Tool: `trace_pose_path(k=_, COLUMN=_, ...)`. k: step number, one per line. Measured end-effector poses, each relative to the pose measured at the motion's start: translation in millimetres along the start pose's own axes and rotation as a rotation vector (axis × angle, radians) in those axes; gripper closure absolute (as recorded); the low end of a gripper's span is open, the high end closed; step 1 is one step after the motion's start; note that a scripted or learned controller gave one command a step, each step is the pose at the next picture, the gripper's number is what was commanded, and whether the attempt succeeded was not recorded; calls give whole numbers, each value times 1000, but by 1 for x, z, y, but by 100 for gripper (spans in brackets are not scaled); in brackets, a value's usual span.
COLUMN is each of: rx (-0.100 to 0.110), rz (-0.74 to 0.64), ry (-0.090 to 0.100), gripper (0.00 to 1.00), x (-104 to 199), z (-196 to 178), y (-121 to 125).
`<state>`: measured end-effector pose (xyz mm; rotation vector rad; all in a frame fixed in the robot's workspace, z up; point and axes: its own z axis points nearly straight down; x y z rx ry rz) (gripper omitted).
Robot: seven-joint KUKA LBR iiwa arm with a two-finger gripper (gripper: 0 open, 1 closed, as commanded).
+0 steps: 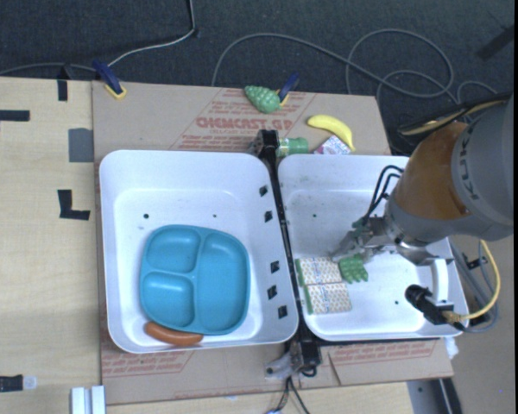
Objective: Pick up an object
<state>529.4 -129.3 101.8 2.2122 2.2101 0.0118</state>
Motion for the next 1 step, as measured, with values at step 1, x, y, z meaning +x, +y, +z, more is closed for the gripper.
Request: trace_pose_path(k=1, rx=15, rz=-3, ry=5, gripper=100, x=68, z=-83, y=26)
